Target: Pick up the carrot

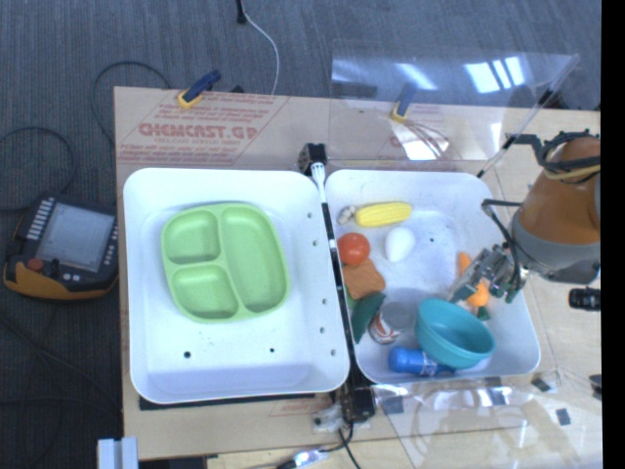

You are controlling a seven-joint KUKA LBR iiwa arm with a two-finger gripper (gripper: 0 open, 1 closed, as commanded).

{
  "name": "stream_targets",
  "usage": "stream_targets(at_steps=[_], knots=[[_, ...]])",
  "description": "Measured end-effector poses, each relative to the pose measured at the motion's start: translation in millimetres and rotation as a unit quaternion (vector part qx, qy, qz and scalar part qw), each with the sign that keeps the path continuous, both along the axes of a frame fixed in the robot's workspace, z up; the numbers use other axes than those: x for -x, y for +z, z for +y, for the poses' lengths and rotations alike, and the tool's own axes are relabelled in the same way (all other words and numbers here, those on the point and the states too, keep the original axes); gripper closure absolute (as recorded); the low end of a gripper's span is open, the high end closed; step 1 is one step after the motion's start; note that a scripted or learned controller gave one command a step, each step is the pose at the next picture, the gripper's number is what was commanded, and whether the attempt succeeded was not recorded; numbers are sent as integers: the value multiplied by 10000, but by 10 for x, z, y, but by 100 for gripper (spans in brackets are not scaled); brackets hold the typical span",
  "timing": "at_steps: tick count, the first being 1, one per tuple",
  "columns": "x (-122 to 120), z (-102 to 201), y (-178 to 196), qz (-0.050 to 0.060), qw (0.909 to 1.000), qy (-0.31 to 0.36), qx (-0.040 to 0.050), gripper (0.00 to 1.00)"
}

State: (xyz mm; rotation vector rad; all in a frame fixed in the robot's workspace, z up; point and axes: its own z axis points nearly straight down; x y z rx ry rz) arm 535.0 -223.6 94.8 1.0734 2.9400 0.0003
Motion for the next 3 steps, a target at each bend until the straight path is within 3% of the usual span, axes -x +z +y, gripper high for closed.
stream_targets(at_steps=[1,2,3], knots=[[-132,999,731,16,9995,329,-19,100],[-366,388,1368,17,9161,4009,28,100],[-366,398,1361,19,9159,4014,18,0]])
